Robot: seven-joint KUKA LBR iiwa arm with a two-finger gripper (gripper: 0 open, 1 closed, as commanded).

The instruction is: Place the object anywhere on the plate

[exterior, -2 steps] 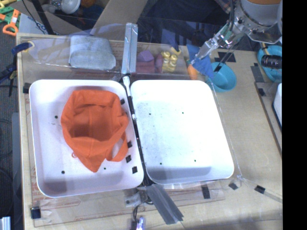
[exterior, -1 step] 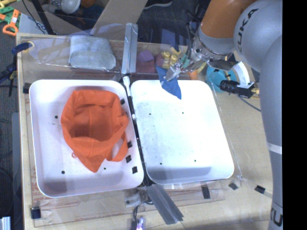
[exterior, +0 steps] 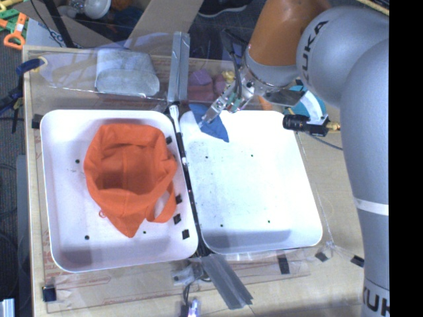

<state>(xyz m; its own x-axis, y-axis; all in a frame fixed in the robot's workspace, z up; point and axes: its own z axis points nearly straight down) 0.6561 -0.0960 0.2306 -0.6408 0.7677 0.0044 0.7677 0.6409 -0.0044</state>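
Right bin [exterior: 264, 197] floor is bare; gripper [exterior: 213, 113] sits at its far corner, fingers pinched on blue object [exterior: 217, 129], lifting it toward a plate, I'd guess.

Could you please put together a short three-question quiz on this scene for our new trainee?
1. True or false: the orange cloth lies in the left bin.
2. Where in the right bin is the blue object? A) far left corner B) near right corner C) centre
3. Fill in: the hand is at the blue object's ____ edge, as seen in the picture.

Key
1. True. The cloth is bunched across the middle of the left bin.
2. A. It lies at the far left corner, beside the divider between the bins.
3. Upper left. Whether the hand grips the object cannot be told from this view.
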